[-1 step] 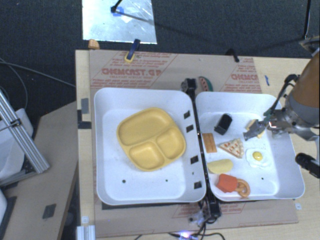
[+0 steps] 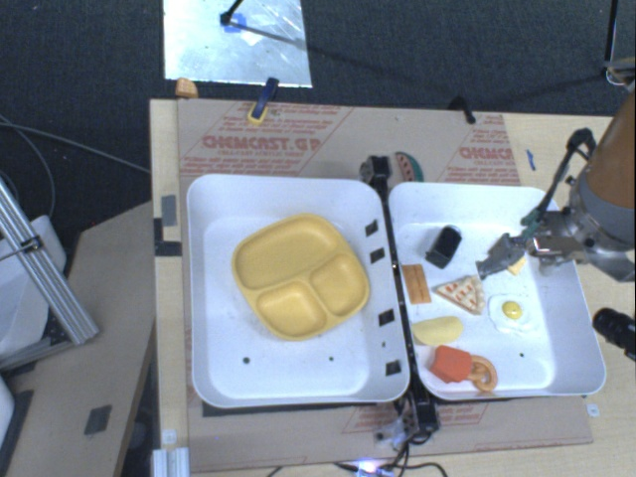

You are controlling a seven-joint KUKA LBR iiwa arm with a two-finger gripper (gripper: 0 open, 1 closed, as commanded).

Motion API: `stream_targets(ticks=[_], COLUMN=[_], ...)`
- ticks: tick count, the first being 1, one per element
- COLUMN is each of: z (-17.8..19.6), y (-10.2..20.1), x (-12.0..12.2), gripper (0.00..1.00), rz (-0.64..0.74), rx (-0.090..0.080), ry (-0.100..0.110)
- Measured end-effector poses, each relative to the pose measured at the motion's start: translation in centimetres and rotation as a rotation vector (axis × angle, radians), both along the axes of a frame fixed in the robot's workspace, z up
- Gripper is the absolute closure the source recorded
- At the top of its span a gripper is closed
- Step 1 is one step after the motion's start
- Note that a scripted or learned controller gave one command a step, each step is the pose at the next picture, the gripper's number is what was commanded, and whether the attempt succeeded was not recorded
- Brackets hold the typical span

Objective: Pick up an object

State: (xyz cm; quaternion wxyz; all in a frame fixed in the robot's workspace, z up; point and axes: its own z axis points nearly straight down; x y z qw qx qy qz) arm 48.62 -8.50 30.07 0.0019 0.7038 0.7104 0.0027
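Over the right bin [image 2: 568, 366], the gripper [image 2: 494, 263] hangs above the pizza slice [image 2: 460, 293]; whether its jaws are spread cannot be told.

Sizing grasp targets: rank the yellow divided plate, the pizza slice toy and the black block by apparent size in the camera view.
1. Yellow divided plastic plate, largest by far.
2. Triangular pizza slice toy.
3. Small black block, slightly smaller.
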Motion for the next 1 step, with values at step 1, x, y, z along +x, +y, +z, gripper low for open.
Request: stream_targets(ticks=[1], z=[-11.37], y=[0.9], x=[-0.13], gripper=[0.0], rz=[-0.008], rx=[0.001], ry=[0.016])
